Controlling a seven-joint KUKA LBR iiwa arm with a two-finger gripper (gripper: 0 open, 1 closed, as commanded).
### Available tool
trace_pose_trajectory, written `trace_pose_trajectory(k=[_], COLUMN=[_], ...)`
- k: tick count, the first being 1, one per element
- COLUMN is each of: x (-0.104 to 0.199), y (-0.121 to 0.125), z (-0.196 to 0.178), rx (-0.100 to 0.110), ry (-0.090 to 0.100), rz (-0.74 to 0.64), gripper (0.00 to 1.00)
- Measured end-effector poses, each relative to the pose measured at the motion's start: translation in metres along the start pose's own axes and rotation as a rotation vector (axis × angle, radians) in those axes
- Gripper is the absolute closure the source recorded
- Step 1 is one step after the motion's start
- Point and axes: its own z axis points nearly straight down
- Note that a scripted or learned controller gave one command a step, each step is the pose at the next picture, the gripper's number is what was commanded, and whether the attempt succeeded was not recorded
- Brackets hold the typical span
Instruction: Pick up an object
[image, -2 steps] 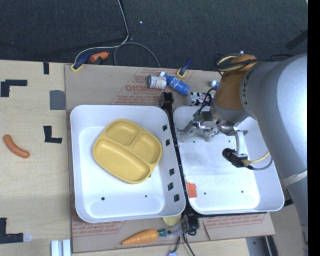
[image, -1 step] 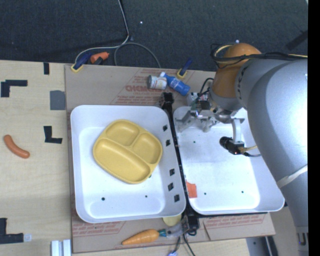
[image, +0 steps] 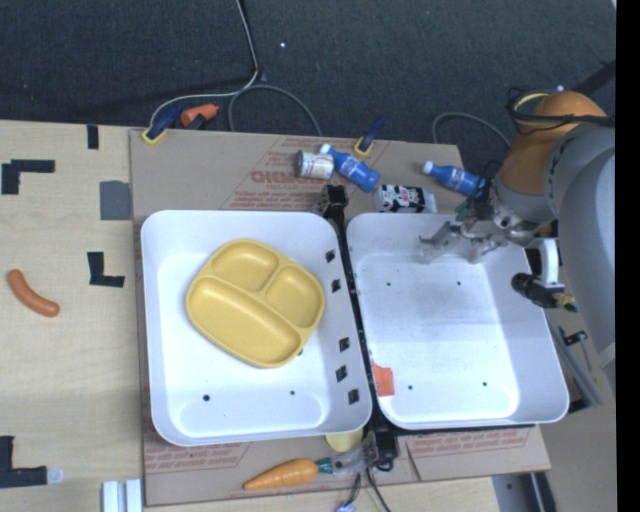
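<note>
A yellow divided plate (image: 257, 300) lies in the left white bin (image: 165, 390), slightly left of its middle. A small orange-red piece (image: 382, 380) sits at the near left edge of the right white bin (image: 520, 400). My gripper (image: 450, 243) hangs over the far edge of the right bin, at the end of the grey arm with its orange band (image: 535, 150). It is well away from the plate and from the orange-red piece. Nothing shows in the gripper.
Outside the bins lie an orange sausage (image: 33, 293) at far left, a carrot (image: 283, 474) below the bins, a blue and white bottle (image: 340, 165) and a blue bottle (image: 455, 178) behind them. Black clips (image: 345, 345) join the bins' shared wall.
</note>
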Motion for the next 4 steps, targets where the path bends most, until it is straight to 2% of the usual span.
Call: trace_pose_trajectory(k=[1,2,3,4], x=[0.062,0.122,0.101,0.116], y=[-0.078,-0.055,-0.009,-0.04], z=[-0.002,0.0,0.001,0.0], rx=[0.001,0.001,0.002,0.002], ry=[0.001,0.001,0.003,0.001], rz=[-0.007,-0.011,-0.008,-0.006], gripper=[0.0,0.0,0.0,0.0])
